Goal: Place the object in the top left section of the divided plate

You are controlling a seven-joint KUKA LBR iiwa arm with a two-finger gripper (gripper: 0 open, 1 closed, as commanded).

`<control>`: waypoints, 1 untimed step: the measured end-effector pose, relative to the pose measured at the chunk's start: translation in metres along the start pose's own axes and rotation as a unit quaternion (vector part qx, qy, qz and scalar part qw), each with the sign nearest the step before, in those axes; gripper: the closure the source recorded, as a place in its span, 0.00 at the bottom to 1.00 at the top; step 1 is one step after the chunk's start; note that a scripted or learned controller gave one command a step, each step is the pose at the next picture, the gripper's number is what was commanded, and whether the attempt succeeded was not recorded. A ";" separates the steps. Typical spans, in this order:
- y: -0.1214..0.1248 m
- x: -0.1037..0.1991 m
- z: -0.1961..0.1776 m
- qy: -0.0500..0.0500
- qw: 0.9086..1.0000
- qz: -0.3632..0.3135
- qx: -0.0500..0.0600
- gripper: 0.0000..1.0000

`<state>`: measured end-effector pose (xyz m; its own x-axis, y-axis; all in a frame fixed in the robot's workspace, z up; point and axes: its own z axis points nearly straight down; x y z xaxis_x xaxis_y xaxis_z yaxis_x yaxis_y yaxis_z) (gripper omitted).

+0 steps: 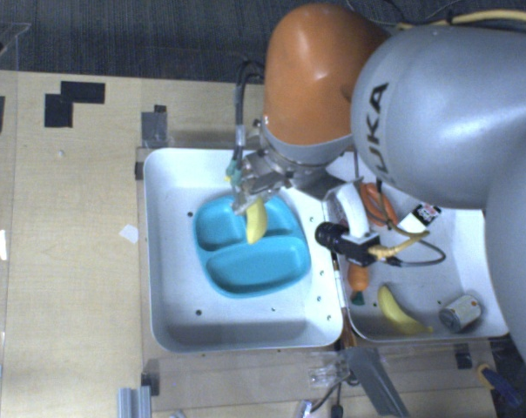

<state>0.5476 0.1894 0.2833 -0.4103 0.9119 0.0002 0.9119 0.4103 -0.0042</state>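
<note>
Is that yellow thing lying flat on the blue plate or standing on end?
Standing on end. The yellow object hangs roughly vertical below the gripper, its lower tip over the blue divided plate. Whether it touches the plate: cannot tell.

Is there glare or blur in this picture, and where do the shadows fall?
Camera view: bright glare on the grey arm and its orange band; the arm looks slightly soft; a soft shadow lies under the blue plate in the left bin.

Wooden bench (71, 259) bears two white bins (171, 320).
</note>
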 end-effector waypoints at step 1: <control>0.033 -0.055 -0.150 0.000 0.992 -0.128 -0.002 1.00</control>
